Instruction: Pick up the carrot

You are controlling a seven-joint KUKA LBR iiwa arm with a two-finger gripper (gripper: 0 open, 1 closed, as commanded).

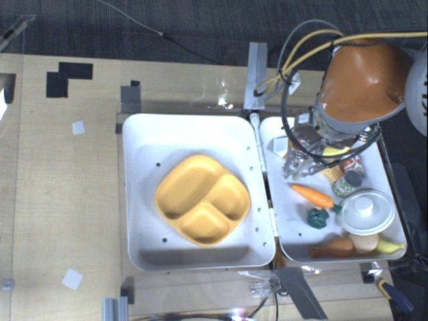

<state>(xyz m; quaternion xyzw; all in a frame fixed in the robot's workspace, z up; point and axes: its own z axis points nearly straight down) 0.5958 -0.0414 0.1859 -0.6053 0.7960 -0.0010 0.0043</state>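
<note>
The carrot (311, 194) is orange with a green leafy end and lies slanted on the floor of the right bin (289, 246), near its middle. My gripper (297, 166) hangs just above and to the left of the carrot's tip, under the orange wrist band (361, 79). Nothing shows between the metal fingertips (291, 169), and the carrot rests free on the bin floor.
A yellow three-part plate (200, 198) lies in the left bin (140, 179). Around the carrot in the right bin are a white lidded cup (365, 211), a small dark green item (318, 218), a brown sausage-like item (332, 248), a banana (390, 247) and a jar (349, 178).
</note>
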